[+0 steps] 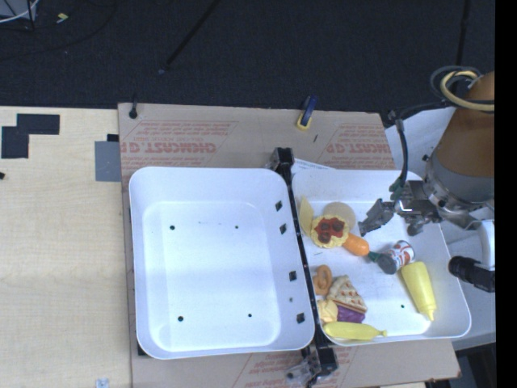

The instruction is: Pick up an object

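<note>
My end effector (381, 214) hangs over the right bin (452, 326), up near its far side. Its two dark fingers look a little apart and nothing sits between them, so I am not holding anything.

The toys I could pick up are all in this bin. An orange carrot (356, 246) lies just beside the fingers, and it touches a round tan toy with red dots (332, 226). A small red and white can (399, 255) lies near the carrot, and a yellow bottle (419, 288) lies just below the can. A pretzel (323, 279), a sandwich wedge (348, 294) and a banana (352, 331) bunch up by the near left corner. The left bin (145, 217) has no toys in it.

Here is my worry. The carrot is small and smooth, so I think it may roll or pop out when the fingers shut. The fingers may also bump the round toy or the can and push them away. The bunched toys sit close to the wall, and a finger may hit it.
</note>
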Available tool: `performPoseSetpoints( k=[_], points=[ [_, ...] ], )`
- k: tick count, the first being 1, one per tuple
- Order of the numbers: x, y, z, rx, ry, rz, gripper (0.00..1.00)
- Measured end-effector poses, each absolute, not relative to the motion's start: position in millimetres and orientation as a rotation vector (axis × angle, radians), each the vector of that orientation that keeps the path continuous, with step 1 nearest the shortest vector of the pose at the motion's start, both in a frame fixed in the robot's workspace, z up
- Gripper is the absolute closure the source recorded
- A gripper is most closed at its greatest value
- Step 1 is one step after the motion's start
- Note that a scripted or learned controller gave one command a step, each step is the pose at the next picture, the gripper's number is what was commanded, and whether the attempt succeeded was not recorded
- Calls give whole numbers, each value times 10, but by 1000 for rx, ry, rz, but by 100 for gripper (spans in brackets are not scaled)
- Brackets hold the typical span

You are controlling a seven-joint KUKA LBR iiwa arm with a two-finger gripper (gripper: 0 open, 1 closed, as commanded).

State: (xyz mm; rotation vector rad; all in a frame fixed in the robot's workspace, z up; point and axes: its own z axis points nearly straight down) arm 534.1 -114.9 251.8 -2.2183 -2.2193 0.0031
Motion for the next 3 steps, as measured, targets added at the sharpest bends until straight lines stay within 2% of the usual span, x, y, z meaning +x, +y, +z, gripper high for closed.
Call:
performPoseSetpoints(
  k=[1, 2, 3],
  points=[
    [5618, -881, 805, -2218, -2221, 3, 0],
    [5996, -807, 876, -2219, -2223, -1, 0],
    [5633, -238, 1461, -2212, -2219, 1, 0]
  ],
)
